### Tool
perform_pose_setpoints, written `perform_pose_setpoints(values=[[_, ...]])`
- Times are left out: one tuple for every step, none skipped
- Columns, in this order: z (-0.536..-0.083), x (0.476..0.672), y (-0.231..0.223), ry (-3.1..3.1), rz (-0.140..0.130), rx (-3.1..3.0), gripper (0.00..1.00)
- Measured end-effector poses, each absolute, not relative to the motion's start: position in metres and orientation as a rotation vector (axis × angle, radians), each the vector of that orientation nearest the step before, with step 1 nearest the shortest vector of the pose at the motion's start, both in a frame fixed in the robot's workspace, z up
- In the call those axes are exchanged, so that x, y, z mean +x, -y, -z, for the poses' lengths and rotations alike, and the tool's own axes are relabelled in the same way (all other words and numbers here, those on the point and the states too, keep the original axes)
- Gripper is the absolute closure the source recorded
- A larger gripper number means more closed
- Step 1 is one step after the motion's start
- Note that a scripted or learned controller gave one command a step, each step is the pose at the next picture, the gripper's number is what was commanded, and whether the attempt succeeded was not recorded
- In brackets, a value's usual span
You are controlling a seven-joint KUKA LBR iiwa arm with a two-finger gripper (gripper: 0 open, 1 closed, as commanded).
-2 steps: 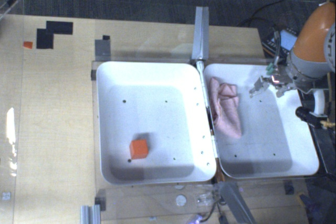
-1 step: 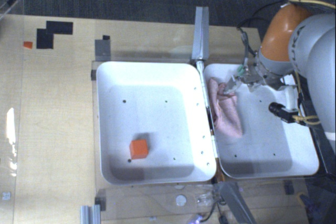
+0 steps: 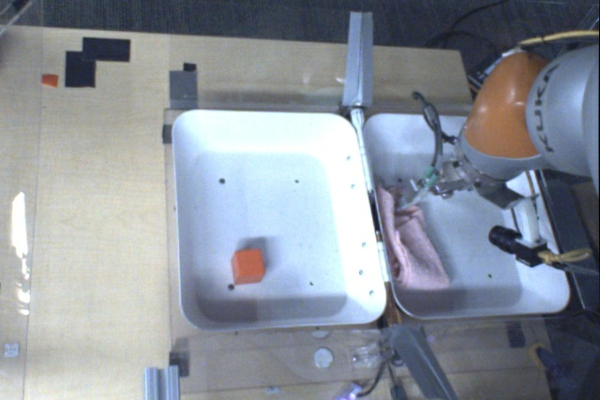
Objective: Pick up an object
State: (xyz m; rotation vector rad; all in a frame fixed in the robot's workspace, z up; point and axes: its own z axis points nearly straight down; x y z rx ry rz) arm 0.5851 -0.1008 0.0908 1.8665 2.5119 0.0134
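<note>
A small orange cube [image 3: 248, 266] lies in the left white bin [image 3: 202, 201], near its front left. A crumpled pink cloth [image 3: 412, 244] lies along the left wall of the right white bin [image 3: 539, 295]. My gripper [image 3: 420, 190] hangs low over the right bin, right at the far end of the pink cloth. The grey arm with its orange band [image 3: 502, 119] covers the bin's back right part. I cannot see whether the gripper touches the cloth.
A metal divider post [image 3: 359, 61] stands behind the seam between the bins. A black fitting with a yellow cable [image 3: 516, 242] sits over the right bin's right side. Black and orange markers [image 3: 89, 61] lie on the wooden bench at far left.
</note>
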Motion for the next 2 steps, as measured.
perform_pose_setpoints(values=[[-0.0916, 0.5511, 0.0933, -2.630, -0.015, 1.686, 0.00], [-0.0916, 0.5511, 0.0933, -2.629, -0.016, 1.686, 0.00]])
